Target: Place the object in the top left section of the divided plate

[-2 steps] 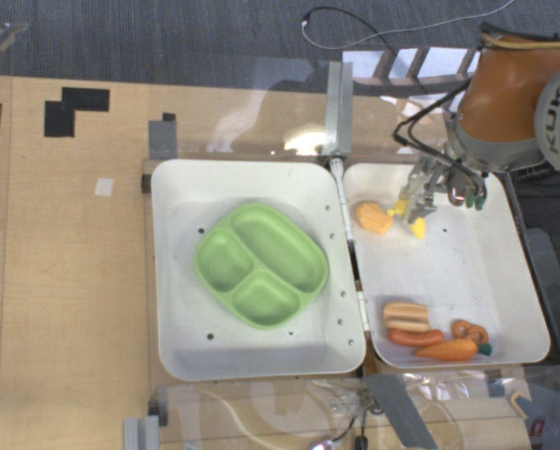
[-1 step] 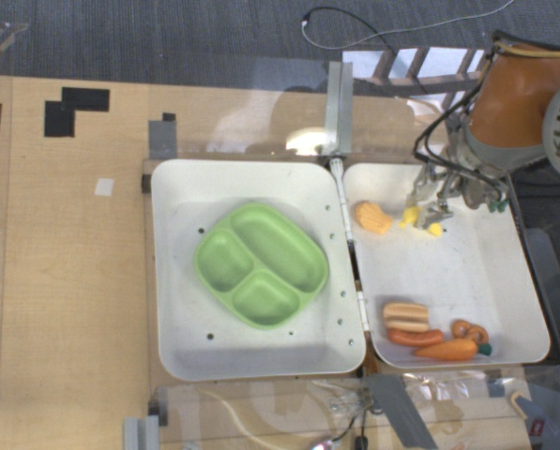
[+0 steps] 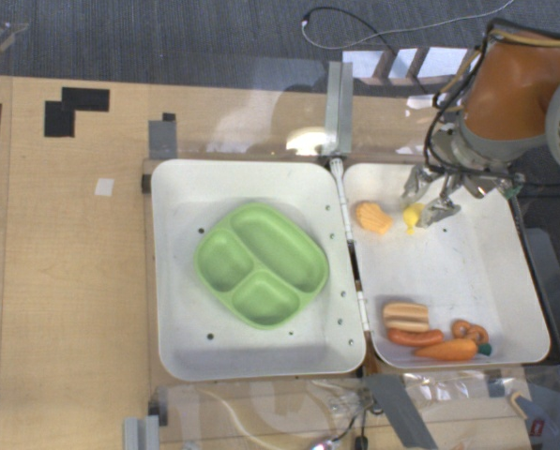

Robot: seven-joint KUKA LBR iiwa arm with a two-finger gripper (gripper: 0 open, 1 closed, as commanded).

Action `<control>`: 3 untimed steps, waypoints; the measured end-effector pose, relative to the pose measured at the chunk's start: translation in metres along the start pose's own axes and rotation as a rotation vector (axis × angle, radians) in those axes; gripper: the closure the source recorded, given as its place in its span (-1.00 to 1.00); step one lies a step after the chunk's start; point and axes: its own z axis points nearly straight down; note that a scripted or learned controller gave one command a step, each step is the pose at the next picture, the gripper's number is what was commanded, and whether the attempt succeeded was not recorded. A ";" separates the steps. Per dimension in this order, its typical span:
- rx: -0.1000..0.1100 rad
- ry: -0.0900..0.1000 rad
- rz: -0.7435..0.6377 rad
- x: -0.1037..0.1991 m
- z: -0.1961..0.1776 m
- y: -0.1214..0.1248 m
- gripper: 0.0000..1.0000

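Where the arm reaches in at the upper right of the frame, the gripper (image 3: 431, 202) is seen low over the right bin (image 3: 505, 279), its two fingers parted and pointing down. No object is seen clamped between them, so the pincer is judged released. Just at the lower left of the fingertips lies a small yellow piece (image 3: 412, 218), close beside one finger; whether it is touched cannot be told. A little further left, near the bin's upper left corner, rests an orange-yellow lumpy item (image 3: 373, 217).

Which of the two is meant as the object cannot be settled from the task sentence alone; the small yellow piece, being nearest the fingers, is taken as the likelier one. It is judged to be light, hard toy plastic, smooth and rather slippery, not fragile (a firm pinch should do no harm). Being so small, it would best be taken across its middle, with the fingers set low against the bin floor.

Along the lower edge of the right bin a toy hot dog (image 3: 408, 317), a carrot (image 3: 446, 350) and a small pretzel-like piece (image 3: 470, 330) are gathered. In the left bin (image 3: 176, 345), the green divided plate (image 3: 262, 264) is seen, its upper left section (image 3: 225, 252) bare.
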 end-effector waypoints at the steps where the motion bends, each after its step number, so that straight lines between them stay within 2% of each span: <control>1: 0.004 -0.011 0.005 -0.003 -0.014 -0.001 1.00; 2: 0.000 0.000 -0.439 0.016 -0.037 -0.033 1.00; 3: -0.004 0.001 -0.786 0.024 -0.001 -0.044 1.00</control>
